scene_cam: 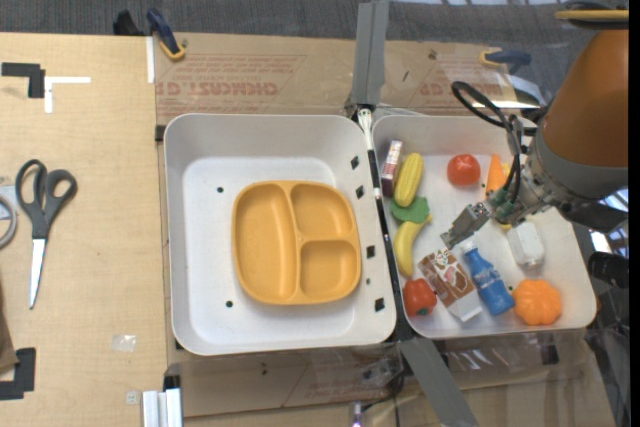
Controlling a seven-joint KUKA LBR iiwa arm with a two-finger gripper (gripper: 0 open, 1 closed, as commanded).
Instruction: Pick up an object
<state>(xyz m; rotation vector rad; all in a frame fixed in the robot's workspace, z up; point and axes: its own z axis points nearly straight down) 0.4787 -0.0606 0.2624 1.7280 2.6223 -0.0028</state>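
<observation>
The right bin [575, 250] holds several toy foods: a yellow corn cob [408, 179] on a green piece [412, 211], a banana [404, 247], a red tomato [462, 169], an orange carrot [495, 173], a small red can [392, 158], a brown milk carton [450, 279], a blue bottle [488, 282], a white bottle [527, 245], an orange [538, 302] and a red fruit [418, 297]. My gripper [463, 227] hangs low in the middle of this bin, just above the carton and the blue bottle, right of the banana. Nothing shows in its grasp.
The left bin [190, 245] holds a yellow divided plate [297, 242]. Scissors [40, 210] lie on the wooden bench at far left. A blue clamp [165, 33] sits at the back. The arm's orange band [600, 95] overhangs the right bin's far right side.
</observation>
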